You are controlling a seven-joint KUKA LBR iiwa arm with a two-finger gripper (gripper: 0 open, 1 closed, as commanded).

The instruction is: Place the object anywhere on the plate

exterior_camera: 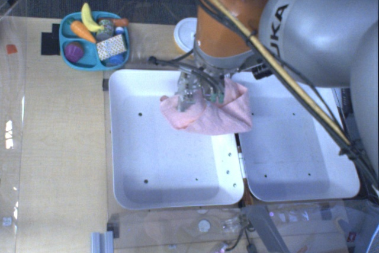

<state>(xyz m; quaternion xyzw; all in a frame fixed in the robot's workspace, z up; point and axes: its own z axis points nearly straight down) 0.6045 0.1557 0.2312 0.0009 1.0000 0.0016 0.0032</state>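
A KUKA arm [308, 26], reaching in from the right of the frame, hangs its tool [200, 92] over a crumpled pink cloth [207, 112] near the top centre of the picture. The cloth lies draped across the seam where the left white bin [148, 151] meets the right white bin [296, 151], most of it in the left bin's upper right corner.

The work looks to be at the pick-up stage: the tool is down on the cloth, its metal fingers [186, 95] pressing into the upper folds, and the fabric bunches up around them. Whether the fingers are closed on the cloth or merely resting in it cannot be told from here, since the wrist and the folds hide the tips.

The only plate-like target in sight is a blue compartment plate [74, 62] at the upper left, standing on the wooden table [53, 157] outside the bins and already carrying a toy banana [90, 18], a toy carrot [82, 31], a purple toy [73, 51] and other small pieces. A white round rim [185, 32] peeks from behind the orange wrist; what it is cannot be made out.

The next move, by my reckoning, calls for a firm pinch on a thick fold, a clean lift over the bin wall, then a carry to the upper left.
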